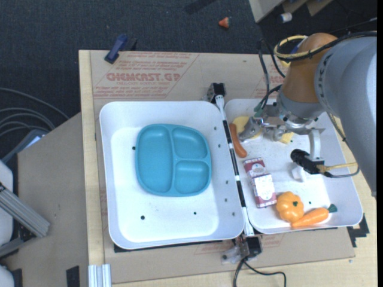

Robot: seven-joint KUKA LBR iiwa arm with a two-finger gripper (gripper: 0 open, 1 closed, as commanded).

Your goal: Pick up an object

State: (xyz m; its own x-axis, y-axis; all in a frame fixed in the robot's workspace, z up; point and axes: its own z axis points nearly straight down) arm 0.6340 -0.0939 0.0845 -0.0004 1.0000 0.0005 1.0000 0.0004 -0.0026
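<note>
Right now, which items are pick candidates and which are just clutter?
Job items, right bin: hot dog, small carton, orange pepper, carrot, yellow piece; end effector above them.
Lying about: blue divided plate in left bin, blue clip, cables.

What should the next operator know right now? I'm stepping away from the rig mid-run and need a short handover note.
Gripper: low over the far end of the right bin; whether it grips anything can't be told.
Left bin: blue divided plate.
Right bin: hot dog along the left wall near the gripper, yellow piece beside it, small red-and-white carton mid-bin, orange bell pepper and carrot at the near end.
Done: arm is down among the far-end items.
Left: no object is seen lifted; the pick remains to be confirmed.
</note>
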